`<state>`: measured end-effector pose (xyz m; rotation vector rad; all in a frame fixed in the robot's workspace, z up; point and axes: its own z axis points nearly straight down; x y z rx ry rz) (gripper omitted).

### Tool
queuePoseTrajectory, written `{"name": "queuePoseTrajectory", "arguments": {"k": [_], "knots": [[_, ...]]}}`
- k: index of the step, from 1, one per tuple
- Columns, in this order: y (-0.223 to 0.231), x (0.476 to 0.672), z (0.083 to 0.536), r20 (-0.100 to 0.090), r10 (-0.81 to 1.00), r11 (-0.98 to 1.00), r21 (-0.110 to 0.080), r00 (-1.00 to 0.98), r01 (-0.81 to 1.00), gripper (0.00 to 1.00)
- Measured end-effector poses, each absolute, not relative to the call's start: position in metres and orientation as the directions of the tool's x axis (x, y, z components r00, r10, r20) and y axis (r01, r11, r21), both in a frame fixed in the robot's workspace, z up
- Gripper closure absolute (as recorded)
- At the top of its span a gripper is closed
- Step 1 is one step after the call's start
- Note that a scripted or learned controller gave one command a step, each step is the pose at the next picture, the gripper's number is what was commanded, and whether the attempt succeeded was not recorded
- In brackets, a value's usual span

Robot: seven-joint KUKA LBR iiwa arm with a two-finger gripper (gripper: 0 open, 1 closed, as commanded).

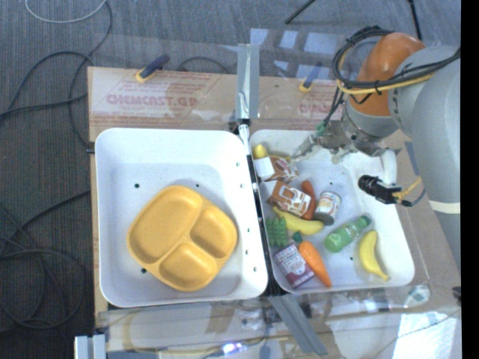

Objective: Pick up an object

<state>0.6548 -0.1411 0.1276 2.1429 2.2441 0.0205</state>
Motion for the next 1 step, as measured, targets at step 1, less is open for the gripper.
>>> {"name": "queuePoseTrajectory", "arguments": {"k": [1], "knots": [[-0.1593,0.6037,0.0886,-0.005,0.981,0.196,0.011,-0.196,0.981,0.0]]}}
